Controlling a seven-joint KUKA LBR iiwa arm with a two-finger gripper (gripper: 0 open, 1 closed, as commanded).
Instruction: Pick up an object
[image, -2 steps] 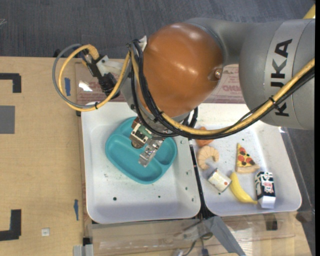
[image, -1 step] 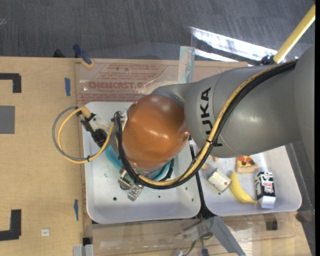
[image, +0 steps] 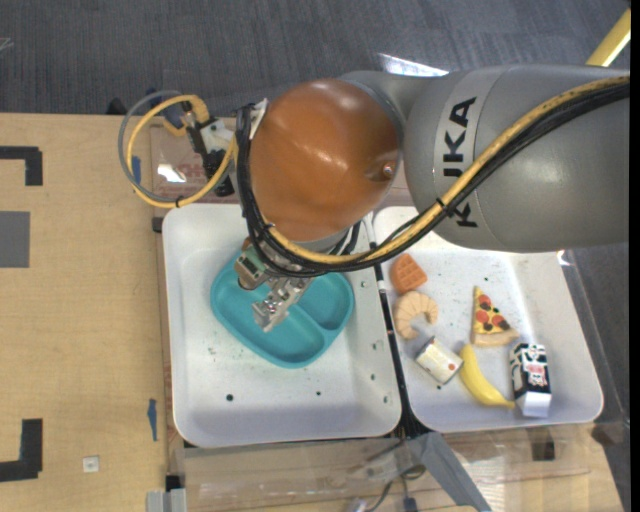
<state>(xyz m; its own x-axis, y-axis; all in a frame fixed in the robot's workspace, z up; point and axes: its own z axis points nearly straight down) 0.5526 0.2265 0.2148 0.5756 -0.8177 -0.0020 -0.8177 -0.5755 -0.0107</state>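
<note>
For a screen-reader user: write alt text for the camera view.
A grey KUKA arm with an orange band reaches in from the right, its gripper low over a teal divided plate in the left white bin. The right bin holds a croissant, pizza slice, banana and small carton.

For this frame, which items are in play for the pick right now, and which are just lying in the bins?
In play:
gripper, low over the left bin
teal divided plate, right beneath it

Lying about, all in the right bin:
croissant
pizza slice
banana
milk carton
orange piece
small white block
</note>
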